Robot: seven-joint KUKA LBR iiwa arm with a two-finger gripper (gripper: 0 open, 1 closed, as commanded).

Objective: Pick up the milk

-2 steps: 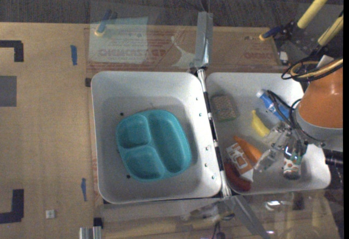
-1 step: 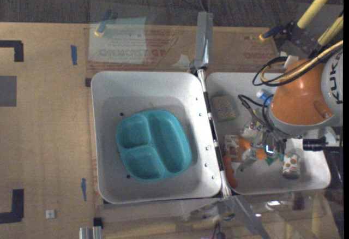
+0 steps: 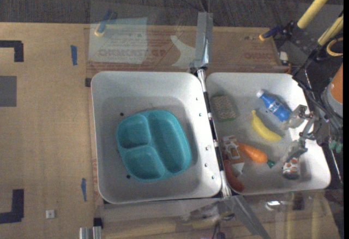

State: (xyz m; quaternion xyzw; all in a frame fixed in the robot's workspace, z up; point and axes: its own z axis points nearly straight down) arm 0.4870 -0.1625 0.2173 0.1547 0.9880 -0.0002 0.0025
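Note:
The milk (image 3: 231, 147), a small white carton with red print, lies by the left wall of the right bin (image 3: 313, 180), touching the green-topped orange carrot (image 3: 254, 153). My gripper (image 3: 299, 132) hangs over the right side of that bin, well to the right of the carton. Its fingers (image 3: 298, 150) stand open with nothing between them. One tip is near the blue bottle (image 3: 274, 106), the other just above a small red-and-white can (image 3: 290, 168).
The right bin also holds a yellow banana (image 3: 264, 129), a speckled sponge (image 3: 223, 107) and a red item (image 3: 234, 178) at the front left. A teal divided plate (image 3: 154, 144) lies in the left bin (image 3: 103, 123). A metal divider (image 3: 210, 134) separates the bins.

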